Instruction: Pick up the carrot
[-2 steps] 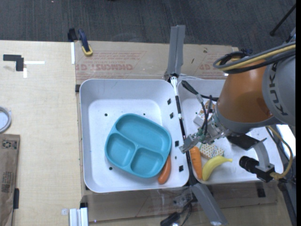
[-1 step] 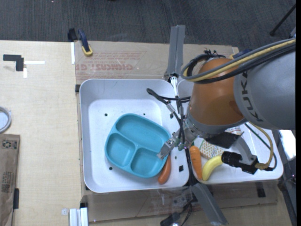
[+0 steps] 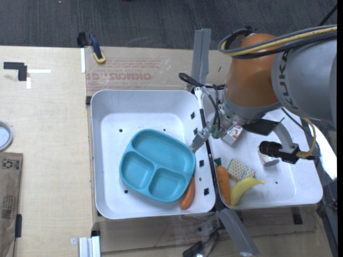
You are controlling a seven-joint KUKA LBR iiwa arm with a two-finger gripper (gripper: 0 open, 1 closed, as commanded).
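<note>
Two bins side by side on desk (image 3: 43, 106)
Left bin (image 3: 102, 159): divided plate (image 3: 155, 166), sausage (image 3: 187, 195) at its right. Right bin (image 3: 300, 191): carrot (image 3: 223, 182) left of banana (image 3: 244, 189).

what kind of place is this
Probably a robotics lab bench for pick-and-place trials: a grey and orange arm reaches over two white bins holding toy food, such as a carrot, banana and blue plate.
</note>
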